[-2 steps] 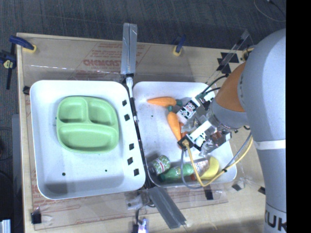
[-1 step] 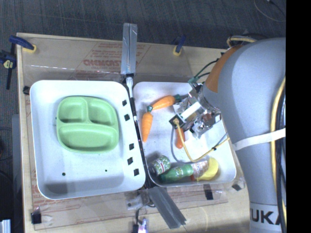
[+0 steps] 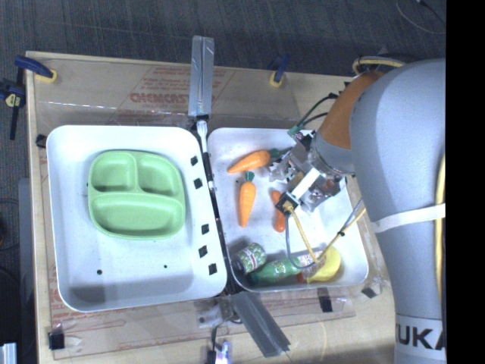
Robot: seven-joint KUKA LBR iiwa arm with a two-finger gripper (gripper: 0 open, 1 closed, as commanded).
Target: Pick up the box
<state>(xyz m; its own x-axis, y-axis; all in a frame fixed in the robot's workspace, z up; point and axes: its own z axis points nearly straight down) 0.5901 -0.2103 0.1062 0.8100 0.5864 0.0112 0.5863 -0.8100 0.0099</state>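
Observation:
My gripper [image 3: 279, 167] reaches into the right bin [image 3: 227, 144] from the right, low over its upper middle. It hangs just right of an orange carrot [image 3: 249, 161] that lies slanted near the bin's back wall. A second carrot [image 3: 246, 202] lies upright-on-the-floor style below it, a little to the gripper's left. A small orange piece [image 3: 280, 221] shows below the gripper, partly covered by the wrist. The arm's grey body hides the right part of this bin.
A green bottle [image 3: 277, 270], a small can [image 3: 250, 256] and a yellow banana [image 3: 328, 266] lie along the right bin's front wall. The left bin [image 3: 68, 279] holds a green divided plate [image 3: 136, 194]. A metal divider [image 3: 203, 70] runs between the bins.

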